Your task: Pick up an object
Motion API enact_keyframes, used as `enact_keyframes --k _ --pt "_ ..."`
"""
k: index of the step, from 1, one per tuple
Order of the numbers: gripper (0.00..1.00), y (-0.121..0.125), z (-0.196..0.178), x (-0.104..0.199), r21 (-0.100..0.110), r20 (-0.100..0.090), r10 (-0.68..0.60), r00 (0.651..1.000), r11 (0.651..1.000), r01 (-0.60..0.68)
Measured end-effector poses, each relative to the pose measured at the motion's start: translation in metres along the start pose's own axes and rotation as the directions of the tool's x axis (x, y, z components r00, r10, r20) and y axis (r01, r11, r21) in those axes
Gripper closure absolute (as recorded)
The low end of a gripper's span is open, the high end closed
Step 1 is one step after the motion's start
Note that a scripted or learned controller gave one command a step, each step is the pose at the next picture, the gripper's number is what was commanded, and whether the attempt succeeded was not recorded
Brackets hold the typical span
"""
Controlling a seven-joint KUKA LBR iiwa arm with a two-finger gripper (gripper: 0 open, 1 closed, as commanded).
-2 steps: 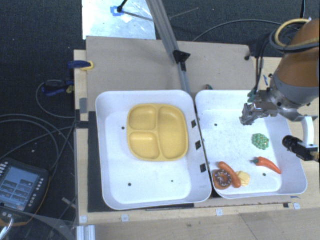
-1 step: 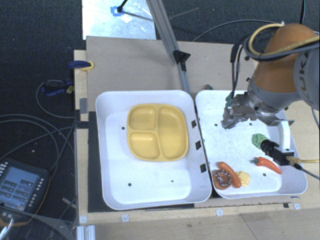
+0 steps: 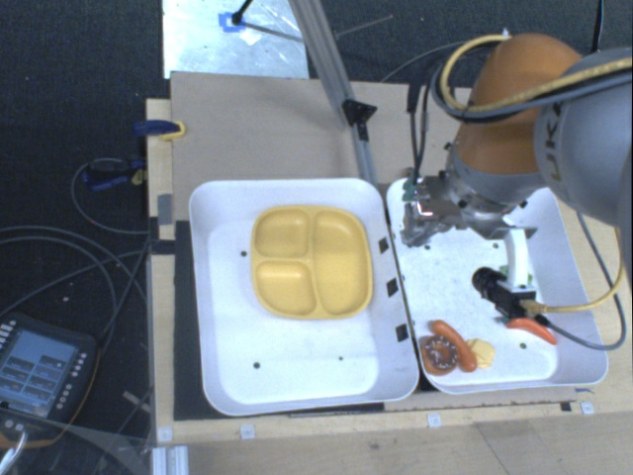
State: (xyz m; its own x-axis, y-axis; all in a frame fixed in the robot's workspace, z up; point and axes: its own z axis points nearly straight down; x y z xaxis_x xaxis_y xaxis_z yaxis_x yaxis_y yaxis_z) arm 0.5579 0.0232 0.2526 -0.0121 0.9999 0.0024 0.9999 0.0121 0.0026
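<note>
Gripper (image 3: 419, 224) is hanging over the far-left corner of the right bin (image 3: 442, 287); whether it is released or clenched is too blurred to tell.

4 small toy foods are lying along that bin's near edge, well apart from the gripper: a red sausage (image 3: 453, 342) is resting against a brown doughnut (image 3: 433, 356), a pale yellow piece (image 3: 483, 351) is sitting just beside them, and an orange piece (image 3: 534, 332) is lying further right. A yellow divided plate (image 3: 312, 262) is sitting in the left bin (image 3: 227, 295). The sausage is looking like the likeliest pick: probably light, stiff plastic, smooth and apt to roll, so a hold across its narrow middle is seeming safest, while the plate is offering only its rim.
</note>
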Motion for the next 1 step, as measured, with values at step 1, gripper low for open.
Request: enact_keyframes --k 1 --pt "1.00 -0.0076 0.0022 0.0592 0.002 0.000 -0.001 1.000 1.000 0.001"
